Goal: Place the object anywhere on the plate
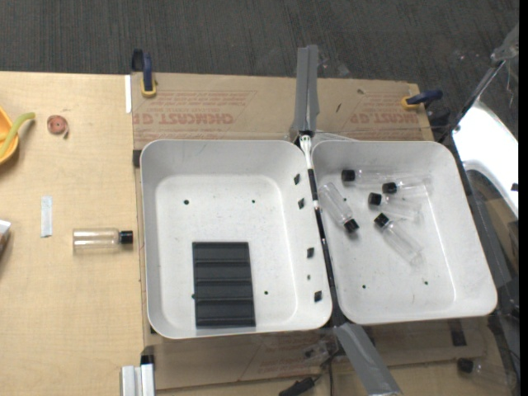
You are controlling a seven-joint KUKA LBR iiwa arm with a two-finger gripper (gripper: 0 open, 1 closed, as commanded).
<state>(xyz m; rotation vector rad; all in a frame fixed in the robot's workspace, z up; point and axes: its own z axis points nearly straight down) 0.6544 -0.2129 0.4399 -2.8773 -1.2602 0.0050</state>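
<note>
Dark grey carpeted floor (247,15) along top. Pale wood worktop (66,304) at left. Brown cardboard sheet (223,110) under bins, printed lettering upside down, held by blue-and-yellow clamps (145,73) at far corners. Grey metal upright (307,89) at centre. Even, diffuse light.

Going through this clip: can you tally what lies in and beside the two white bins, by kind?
Clear plastic vials with black caps, right bin: 4, overlapping, so the count is approximate
Clear plastic vial with black cap, on the wooden bench: 1
Black ribbed rectangular plate, left bin: 1
Total: 6
</note>
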